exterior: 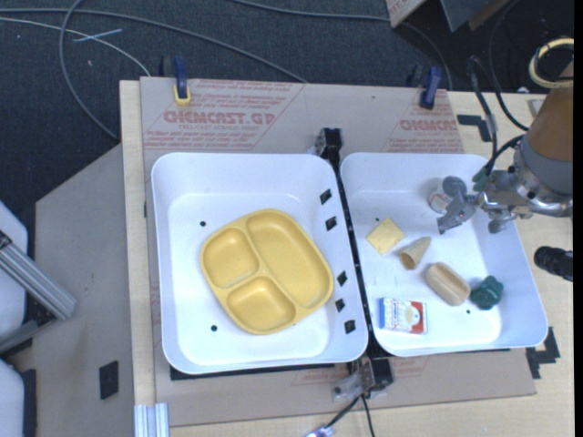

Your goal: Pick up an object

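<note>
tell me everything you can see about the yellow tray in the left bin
The yellow tray is a rounded, glossy, plastic-looking dish split by raised ridges into three compartments: two toward the back and one toward the front. It lies flat and right side up, turned at an angle, near the middle of the left bin, resting on the bin's white floor. All three compartments look bare, and nothing else touches it.

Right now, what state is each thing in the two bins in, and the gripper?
Yellow tray: flat in the left bin, compartments up, nothing in them.
Cheese wedge: lying in the right bin.
Cone: on its side.
Bread roll: lying flat.
Green toy: beside the roll.
Small carton: flat, label up.
Gripper: over the right bin's far part, holding nothing visible.
</note>
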You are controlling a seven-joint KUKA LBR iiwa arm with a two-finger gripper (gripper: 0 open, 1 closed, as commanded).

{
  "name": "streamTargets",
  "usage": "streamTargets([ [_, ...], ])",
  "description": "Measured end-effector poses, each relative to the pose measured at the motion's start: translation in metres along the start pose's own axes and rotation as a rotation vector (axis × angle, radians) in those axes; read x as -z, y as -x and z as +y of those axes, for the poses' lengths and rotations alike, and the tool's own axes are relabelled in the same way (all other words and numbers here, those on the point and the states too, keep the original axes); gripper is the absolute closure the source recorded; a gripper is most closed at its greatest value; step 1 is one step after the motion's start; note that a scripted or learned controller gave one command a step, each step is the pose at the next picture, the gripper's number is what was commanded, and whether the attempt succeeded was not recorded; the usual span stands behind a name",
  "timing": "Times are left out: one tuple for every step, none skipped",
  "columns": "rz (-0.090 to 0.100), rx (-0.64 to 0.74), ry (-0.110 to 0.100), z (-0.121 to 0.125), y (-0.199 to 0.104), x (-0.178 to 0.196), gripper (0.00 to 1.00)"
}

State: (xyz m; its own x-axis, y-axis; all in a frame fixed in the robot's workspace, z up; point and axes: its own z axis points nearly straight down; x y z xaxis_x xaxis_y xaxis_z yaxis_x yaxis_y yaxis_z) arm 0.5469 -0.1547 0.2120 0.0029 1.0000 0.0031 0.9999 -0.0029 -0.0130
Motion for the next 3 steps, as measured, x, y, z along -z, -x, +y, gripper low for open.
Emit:
streamTargets([
  [-0.002, 0.003, 0.012, 0.003, 0.0, 0.006, 0.0],
  [-0.001, 0.004, 0.007, 0.008, -0.004, -0.038, 0.0],
  [0.0, 0.002, 0.005, 0.0, 0.001, -0.096, 0.0],
])
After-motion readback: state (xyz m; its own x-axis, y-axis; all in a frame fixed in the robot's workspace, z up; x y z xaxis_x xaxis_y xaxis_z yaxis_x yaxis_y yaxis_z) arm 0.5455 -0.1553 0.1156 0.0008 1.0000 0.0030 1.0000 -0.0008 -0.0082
